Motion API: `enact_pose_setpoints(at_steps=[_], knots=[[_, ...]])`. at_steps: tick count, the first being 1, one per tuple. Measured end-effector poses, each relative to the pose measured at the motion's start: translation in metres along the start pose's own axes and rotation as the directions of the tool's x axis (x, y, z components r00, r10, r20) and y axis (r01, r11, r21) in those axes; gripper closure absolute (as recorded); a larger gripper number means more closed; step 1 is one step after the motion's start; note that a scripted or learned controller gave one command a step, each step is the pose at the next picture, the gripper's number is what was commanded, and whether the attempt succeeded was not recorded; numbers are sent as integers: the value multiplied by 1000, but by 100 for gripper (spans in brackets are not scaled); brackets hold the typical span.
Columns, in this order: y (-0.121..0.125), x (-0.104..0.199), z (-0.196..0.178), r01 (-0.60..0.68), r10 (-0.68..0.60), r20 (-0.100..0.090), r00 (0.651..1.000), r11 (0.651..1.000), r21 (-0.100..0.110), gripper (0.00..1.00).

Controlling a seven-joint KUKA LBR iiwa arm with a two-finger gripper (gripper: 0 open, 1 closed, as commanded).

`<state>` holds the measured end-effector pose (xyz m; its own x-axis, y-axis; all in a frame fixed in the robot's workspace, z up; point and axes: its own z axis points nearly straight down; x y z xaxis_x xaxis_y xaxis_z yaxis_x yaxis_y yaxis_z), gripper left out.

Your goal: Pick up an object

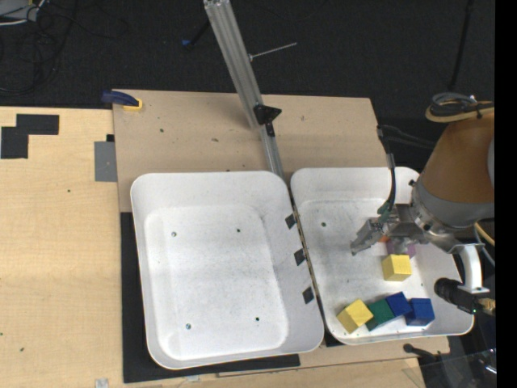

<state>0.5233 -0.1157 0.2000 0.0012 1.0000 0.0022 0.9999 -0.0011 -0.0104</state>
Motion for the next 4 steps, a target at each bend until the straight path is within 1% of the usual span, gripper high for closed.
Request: enact_pose_setpoints(at_steps=[1, 2, 3, 4], knots=[[-3, -10, 56, 0, 0, 0, 1000, 1000, 0, 0], [-3, -9, 108, 0, 0, 1, 1000, 1000, -8, 0], [-3, -11, 97, -8, 8, 0, 1000, 1000, -8, 100], [-1, -15, 54, -2, 2, 2, 1000, 1000, -11, 100]])
